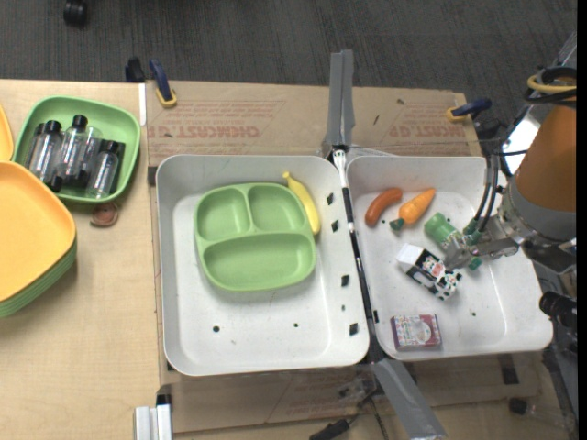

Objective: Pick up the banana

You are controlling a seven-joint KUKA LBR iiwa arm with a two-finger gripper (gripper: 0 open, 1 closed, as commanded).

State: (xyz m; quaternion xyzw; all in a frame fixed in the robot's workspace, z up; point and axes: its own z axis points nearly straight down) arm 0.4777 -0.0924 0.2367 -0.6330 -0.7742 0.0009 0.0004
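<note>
A: Across the bench (101, 337), largest first: two shallow white bins side by side. Left bin (266, 342) holds a green divided plate (256, 236), three compartments. Banana (305, 202) lies along that plate's upper right edge, touching its rim, resting on the bin floor between plate and bin wall.

B: Arm position?

A: Arm (550, 168) reaches in from the right over the right bin (486, 324), well apart from the banana. Gripper (459, 250) sits low above a green object (440, 228) near the bin's middle. Whether it is open or closed, cannot tell: the tips blur into the clutter there.

B: Rest of that bin?

A: Orange sausage-shaped piece (383, 205) and toy carrot (415, 206) toward the far side, near each other. Black-and-white item (428, 271) just beside the gripper. Small pink box (415, 331) close to the near wall.

B: Off the bins?

A: Stack of orange plates (32, 246) at the left edge. Green tray (78, 149) with several dark-capped bottles (73, 154) beside it.
</note>
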